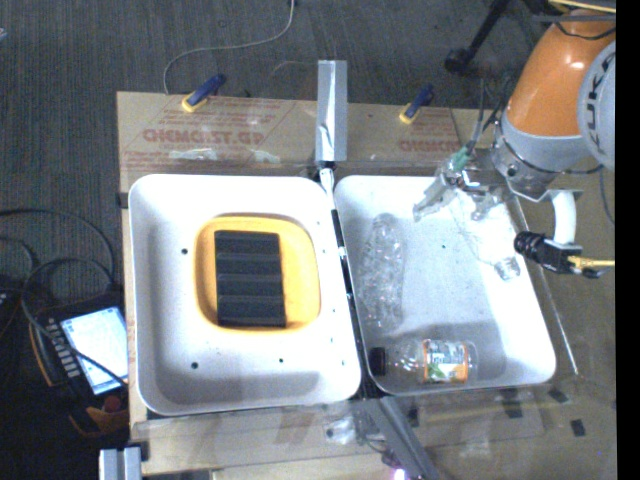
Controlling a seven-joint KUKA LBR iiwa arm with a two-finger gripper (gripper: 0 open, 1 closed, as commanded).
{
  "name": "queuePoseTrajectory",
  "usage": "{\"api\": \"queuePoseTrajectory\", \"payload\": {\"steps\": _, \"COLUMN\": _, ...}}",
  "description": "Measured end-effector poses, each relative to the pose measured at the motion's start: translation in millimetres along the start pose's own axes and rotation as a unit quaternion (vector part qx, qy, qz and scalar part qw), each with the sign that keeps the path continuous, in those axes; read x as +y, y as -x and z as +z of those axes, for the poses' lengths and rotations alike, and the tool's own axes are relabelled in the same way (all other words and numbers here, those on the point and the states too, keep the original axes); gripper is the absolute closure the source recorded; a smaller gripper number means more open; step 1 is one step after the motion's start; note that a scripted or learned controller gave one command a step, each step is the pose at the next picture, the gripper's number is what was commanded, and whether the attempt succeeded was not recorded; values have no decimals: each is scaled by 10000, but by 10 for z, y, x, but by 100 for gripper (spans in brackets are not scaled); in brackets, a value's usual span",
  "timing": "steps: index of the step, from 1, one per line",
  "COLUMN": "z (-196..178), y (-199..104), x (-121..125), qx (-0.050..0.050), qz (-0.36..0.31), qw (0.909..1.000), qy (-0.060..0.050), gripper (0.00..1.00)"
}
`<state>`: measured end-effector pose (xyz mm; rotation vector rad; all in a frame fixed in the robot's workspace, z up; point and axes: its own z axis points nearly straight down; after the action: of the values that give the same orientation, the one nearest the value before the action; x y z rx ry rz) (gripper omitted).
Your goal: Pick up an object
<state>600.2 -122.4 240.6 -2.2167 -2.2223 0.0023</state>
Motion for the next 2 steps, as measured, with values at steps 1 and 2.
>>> {"api": "queuePoseTrajectory", "payload": {"steps": 1, "z": 474, "y": 330, "x": -459, "qx": -4, "qz": -256, "qw": 9997, "qy": -1, "gripper": 0}}
{"api": "queuePoseTrajectory", "payload": {"steps": 2, "z": 123, "y": 181, "x": -312, "qx": -8, "qz": -1570, "qw": 9876, "qy": 13, "gripper": 0}}
